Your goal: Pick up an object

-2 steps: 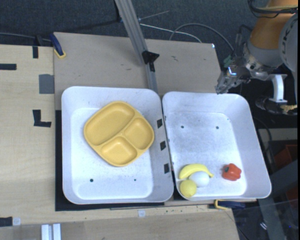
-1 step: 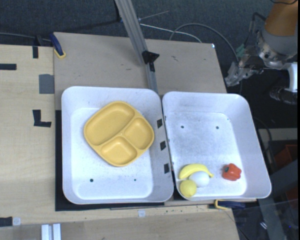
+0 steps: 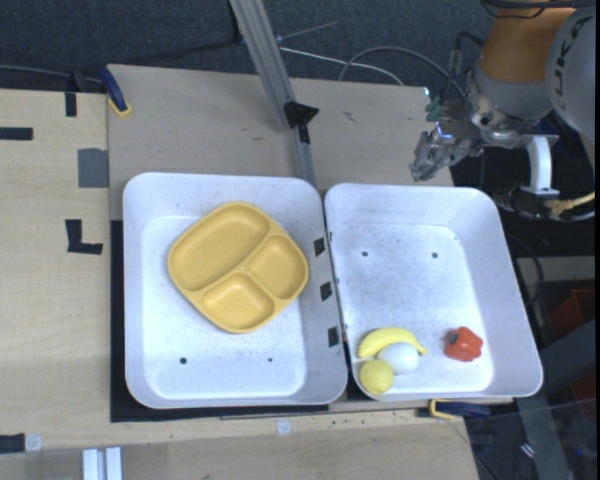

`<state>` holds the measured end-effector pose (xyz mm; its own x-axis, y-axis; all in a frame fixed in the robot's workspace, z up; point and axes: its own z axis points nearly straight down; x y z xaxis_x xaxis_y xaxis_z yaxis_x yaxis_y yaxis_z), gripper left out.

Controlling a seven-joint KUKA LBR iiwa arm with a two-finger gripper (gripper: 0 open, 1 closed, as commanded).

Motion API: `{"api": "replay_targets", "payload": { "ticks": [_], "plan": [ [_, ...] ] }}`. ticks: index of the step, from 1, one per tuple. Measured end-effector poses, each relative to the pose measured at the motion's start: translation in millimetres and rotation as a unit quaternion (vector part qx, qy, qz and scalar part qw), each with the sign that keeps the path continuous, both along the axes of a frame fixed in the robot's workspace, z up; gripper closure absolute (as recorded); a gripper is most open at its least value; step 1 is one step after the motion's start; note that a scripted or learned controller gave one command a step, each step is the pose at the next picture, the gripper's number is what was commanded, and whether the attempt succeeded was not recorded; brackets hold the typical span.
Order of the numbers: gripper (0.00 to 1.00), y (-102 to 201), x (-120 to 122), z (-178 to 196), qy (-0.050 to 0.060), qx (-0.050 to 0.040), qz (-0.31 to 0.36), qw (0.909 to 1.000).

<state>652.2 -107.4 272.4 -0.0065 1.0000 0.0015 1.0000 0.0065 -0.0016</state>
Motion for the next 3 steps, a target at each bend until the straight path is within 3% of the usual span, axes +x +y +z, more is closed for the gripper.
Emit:
{"api": "replay_targets", "payload": {
  "ticks": [3],
  "plan": [
    [1.0,168,-23,-12,0.001,-0.0002,0.0,1.0]
  ]
}}
